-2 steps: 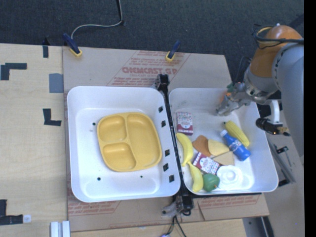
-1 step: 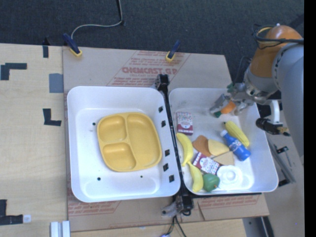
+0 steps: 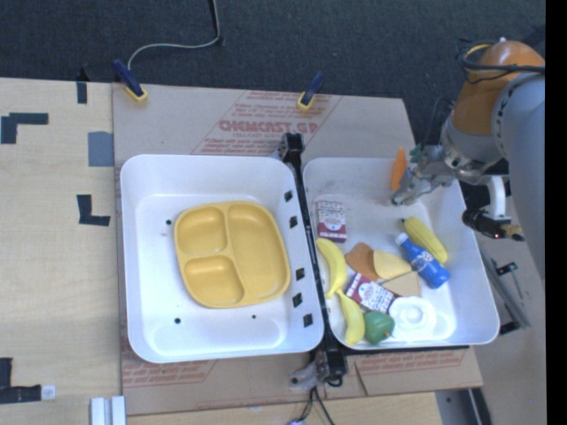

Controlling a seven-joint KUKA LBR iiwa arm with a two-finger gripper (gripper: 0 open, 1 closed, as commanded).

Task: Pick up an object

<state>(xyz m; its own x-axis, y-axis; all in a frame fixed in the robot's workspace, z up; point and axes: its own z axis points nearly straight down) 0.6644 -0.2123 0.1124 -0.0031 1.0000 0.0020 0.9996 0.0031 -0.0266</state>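
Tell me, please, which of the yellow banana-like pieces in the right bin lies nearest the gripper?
The yellow piece beside the blue bottle, toward the bin's right wall, is nearest the gripper; the other two lie near the divider.

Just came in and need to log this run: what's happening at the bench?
The grey arm's claw is low over the far right corner of the right bin, next to an orange carrot-like piece. The toy food in that bin, including bananas and a blue bottle, lies loose. The left bin holds a yellow divided plate.

Single fixed camera – overhead, slanted, both bins [image 3: 213,171] in frame.
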